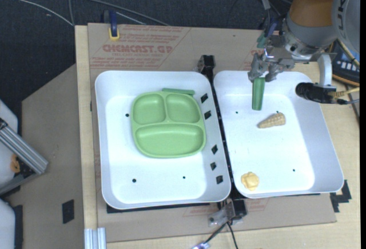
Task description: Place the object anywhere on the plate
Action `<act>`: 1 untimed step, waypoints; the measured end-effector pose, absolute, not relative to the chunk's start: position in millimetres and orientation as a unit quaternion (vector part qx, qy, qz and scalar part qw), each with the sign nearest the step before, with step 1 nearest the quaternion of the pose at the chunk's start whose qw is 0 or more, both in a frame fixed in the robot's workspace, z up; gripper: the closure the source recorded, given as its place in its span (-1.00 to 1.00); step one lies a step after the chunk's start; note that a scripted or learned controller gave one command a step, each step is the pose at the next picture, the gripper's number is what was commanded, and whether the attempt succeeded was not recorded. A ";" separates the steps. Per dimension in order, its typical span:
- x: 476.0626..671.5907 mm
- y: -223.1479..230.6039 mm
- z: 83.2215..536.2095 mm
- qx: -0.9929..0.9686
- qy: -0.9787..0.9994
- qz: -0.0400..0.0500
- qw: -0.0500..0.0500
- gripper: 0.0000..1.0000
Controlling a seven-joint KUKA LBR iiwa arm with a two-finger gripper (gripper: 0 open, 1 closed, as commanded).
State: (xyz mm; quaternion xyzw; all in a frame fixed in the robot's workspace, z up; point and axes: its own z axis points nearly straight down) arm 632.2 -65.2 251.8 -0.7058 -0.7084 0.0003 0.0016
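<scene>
The gripper (pixel 263 72) is clamped on the top of a green stick (pixel 257 94), which hangs upright over the right bin (pixel 320 145), well apart from the green plate (pixel 168 124). A cone (pixel 271 121) and yellow lump (pixel 250 180) lie nearer that bin's front.

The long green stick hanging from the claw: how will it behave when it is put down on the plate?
The green stick hangs straight from the claw, so it is probably stiff. It looks round and narrow, so it may roll on the green plate, though the plate's raised dividers would likely stop it.
</scene>
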 end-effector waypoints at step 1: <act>616.2 -12.2 257.7 -0.705 -0.709 0.000 0.002 1.00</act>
